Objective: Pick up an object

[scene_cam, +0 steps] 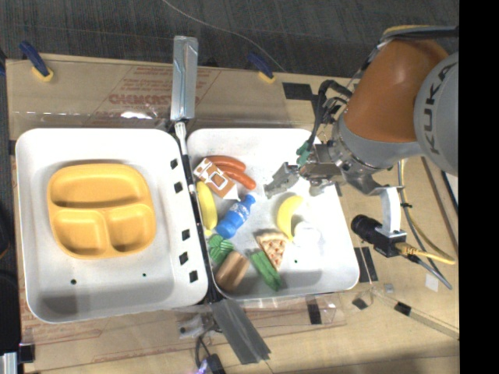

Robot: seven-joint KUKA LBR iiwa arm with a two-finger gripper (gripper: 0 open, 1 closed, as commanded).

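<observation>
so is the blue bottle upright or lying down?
Lying down. The blue bottle rests on its side in the right bin, cap end toward the upper right, between two bananas.

Place: a robotics lab bench.
Robot: a grey KUKA arm [405, 92] with an orange band.
Bench: cardboard sheet [234, 80] held by blue clamps [37, 61].
Bins: two white bins [39, 287], one holding toy food, one a yellow tray [100, 209].
Wiring: loose cables [425, 252].
</observation>
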